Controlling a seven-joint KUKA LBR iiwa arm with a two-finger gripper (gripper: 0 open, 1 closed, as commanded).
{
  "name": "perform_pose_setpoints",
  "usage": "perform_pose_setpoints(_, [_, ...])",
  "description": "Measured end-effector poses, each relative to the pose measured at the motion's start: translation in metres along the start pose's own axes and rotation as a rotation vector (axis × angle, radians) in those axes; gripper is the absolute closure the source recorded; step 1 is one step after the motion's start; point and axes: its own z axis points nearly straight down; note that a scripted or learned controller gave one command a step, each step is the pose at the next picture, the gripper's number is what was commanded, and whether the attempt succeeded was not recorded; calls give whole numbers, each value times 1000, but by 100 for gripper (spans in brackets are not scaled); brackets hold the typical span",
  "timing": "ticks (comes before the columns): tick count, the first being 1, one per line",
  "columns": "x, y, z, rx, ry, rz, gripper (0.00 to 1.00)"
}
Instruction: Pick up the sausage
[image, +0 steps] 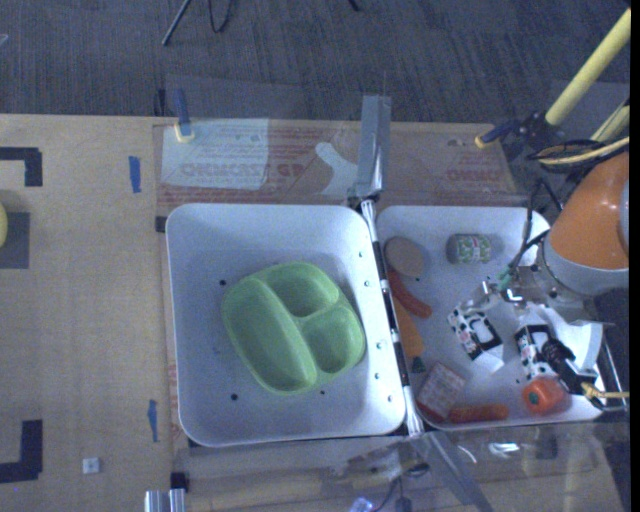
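Bench: pale wood top, taped cardboard at the far side, dark carpet beyond; two white bins side by side.
Left bin (200, 250): holds a green divided plate (293, 325), three compartments, nothing visible in them.
Right bin (437, 222): cluttered. Tan oval piece (405, 254) far left; grey-green round object (472, 247) far centre; small packet (441, 383) near left; orange carrot-like stick (480, 412) along the near wall; orange-red round item (541, 396) near right.
Sausage (410, 297): reddish, short, lying slanted just beside the left wall of the right bin, near the tan oval piece; whether the two touch is not clear. Untouched, nothing around it.
Arm (590, 235): enters from the right, orange band over the right bin's far right corner.
Gripper (503, 335): black-and-white fingers low over the middle of the right bin, right of the sausage and apart from it. Fingers look spread apart, nothing between them.
Step in hand: approach, by my reading; grasp not begun.
Doing it well: shift left toward the bin's left wall, turn the fingers to straddle the sausage across its short width, descend straight.
Caution: wall sits close on the left, so the left finger likely has little room; the tan piece could get nudged.
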Motion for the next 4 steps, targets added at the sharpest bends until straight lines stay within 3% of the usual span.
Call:
perform_pose_setpoints(1, [23, 83, 4, 19, -1, -299, 0])
perform_pose_setpoints(2, [-1, 25, 1, 3, 1, -270, 0])
perform_pose_setpoints(3, [-29, 121, -76, 47, 13, -250, 0])
perform_pose_setpoints(4, [47, 122, 17, 44, 11, -189, 0])
